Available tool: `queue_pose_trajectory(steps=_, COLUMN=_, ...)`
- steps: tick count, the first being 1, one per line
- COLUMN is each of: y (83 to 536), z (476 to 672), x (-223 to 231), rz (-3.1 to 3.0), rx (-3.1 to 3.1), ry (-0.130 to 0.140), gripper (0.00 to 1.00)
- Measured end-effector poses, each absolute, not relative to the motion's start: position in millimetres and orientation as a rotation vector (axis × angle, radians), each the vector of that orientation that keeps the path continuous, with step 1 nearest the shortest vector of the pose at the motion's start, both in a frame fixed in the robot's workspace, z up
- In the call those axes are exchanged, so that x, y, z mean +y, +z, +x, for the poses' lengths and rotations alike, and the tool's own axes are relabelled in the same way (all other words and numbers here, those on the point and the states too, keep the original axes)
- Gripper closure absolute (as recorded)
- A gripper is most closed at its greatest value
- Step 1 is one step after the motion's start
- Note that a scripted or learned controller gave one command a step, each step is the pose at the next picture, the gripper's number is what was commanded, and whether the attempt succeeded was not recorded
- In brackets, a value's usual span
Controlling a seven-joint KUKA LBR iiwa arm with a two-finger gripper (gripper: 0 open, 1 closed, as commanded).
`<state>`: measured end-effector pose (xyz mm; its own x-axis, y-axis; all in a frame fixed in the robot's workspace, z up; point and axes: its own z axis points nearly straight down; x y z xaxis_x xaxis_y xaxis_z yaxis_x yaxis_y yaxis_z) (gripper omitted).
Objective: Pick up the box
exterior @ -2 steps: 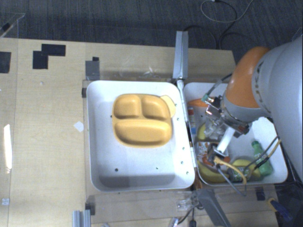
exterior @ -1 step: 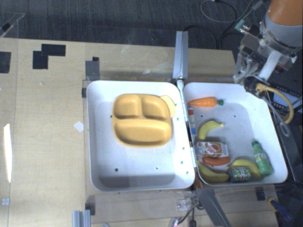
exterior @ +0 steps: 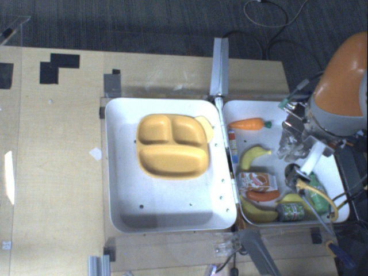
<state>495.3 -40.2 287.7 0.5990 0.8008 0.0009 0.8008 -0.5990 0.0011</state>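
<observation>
box (exterior: 257, 181) | orange-white carton | lying flat | right bin (exterior: 340, 171)

Pincer (exterior: 289, 148) above box-holding right bin (exterior: 344, 211)

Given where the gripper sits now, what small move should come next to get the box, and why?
Probably shift the gripper left and toward the near edge, over the box. It hangs above the right bin, beside the box, which lies flat among bananas.

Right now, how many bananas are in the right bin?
2. One banana lies mid-bin below the carrot; the other banana lies along the near edge, below the box. More may be hidden under the gripper.
</observation>
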Motion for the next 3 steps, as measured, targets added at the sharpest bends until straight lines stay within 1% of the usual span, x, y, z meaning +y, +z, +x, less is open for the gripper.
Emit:
queue_pose_trajectory(steps=1, y=113, z=489.1, x=-84, rz=2.797, rx=1.423, ry=0.009, gripper=1.00)
queue_pose_trajectory(steps=2, y=112, z=488.6, x=-84, rz=2.798, rx=1.424, ry=0.007, gripper=0.00)
queue_pose_trajectory(steps=3, y=118, z=567.7, x=-169, rz=2.840, rx=1.341, ry=0.003, gripper=0.00)
